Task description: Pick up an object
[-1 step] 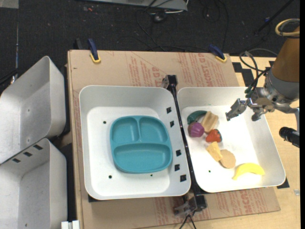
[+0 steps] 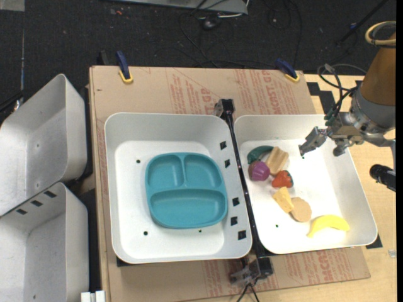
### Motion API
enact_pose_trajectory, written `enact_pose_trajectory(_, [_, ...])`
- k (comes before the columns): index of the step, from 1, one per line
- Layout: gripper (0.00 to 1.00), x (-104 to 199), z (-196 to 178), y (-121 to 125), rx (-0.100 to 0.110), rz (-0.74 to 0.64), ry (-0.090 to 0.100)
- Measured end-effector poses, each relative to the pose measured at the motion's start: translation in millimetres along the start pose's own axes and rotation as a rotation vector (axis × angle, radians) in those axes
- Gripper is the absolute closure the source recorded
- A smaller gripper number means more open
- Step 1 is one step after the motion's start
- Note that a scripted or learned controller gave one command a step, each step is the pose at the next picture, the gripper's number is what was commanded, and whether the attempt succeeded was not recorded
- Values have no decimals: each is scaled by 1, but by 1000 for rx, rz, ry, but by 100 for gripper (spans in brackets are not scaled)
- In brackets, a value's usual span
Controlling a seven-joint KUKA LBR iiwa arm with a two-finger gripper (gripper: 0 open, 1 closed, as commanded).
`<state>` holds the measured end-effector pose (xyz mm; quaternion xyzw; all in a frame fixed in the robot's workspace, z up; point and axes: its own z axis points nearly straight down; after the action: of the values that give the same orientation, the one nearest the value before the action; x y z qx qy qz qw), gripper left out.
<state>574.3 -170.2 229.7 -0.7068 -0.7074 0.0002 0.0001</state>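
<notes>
Plastic toy foods [image 2: 284, 190] are clustered mid-right bin [image 2: 352, 187], below-left of the gripper [image 2: 327, 140], which is hovered at the bin's upper-right with fingers parted, nothing held. Cardboard [image 2: 189, 90] underlies both bins; dark carpet [image 2: 56, 36] surrounds.

Grey arm [image 2: 371, 109] with broad orange band above wrist, black cables looped alongside, dark metal pincer [image 2: 324, 140] with slim grey fingers

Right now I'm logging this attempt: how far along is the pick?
Nothing looks picked yet. The gripper hovers over the right bin's far side with nothing between its fingers. The purple piece, red piece and banana lie in it. Descent, grasp and lift remain.
</notes>
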Motion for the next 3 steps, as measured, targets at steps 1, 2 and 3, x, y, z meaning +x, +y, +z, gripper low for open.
enact_pose_trajectory(1, [0,0,44,4,3,1,0])
enact_pose_trajectory(2, [0,7,104,8,4,-1,1])
enact_pose_trajectory(3, [0,7,136,10,-4,3,0])
